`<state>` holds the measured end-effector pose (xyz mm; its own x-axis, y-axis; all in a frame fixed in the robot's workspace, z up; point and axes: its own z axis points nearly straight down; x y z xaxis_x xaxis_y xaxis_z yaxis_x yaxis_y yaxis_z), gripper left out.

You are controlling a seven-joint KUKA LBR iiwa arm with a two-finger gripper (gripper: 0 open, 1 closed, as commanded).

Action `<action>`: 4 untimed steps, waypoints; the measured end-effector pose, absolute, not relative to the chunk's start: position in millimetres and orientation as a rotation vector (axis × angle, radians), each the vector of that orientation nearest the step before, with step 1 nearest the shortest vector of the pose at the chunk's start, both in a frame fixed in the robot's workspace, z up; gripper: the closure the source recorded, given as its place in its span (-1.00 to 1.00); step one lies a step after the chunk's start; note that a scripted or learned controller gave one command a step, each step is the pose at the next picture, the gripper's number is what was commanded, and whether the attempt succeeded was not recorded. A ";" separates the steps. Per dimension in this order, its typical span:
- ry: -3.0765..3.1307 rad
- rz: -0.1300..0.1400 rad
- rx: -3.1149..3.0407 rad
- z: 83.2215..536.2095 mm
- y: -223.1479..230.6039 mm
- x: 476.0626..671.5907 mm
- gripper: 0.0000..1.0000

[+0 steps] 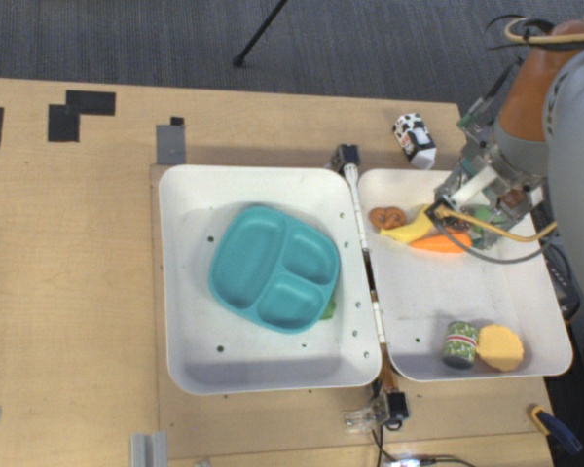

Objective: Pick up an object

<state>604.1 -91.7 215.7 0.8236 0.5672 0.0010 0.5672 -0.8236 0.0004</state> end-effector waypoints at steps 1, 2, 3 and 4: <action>1.352 0.002 2.835 85.9 -122.5 574.8 -1.00; 1.657 0.004 2.666 85.8 -143.7 585.8 -1.00; 1.982 0.003 2.434 85.2 -162.1 614.7 -1.00; 2.708 0.003 1.583 85.7 -161.7 635.6 -1.00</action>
<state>635.6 -161.7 85.7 -0.4904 0.8715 -0.0035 0.8715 0.4904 0.0040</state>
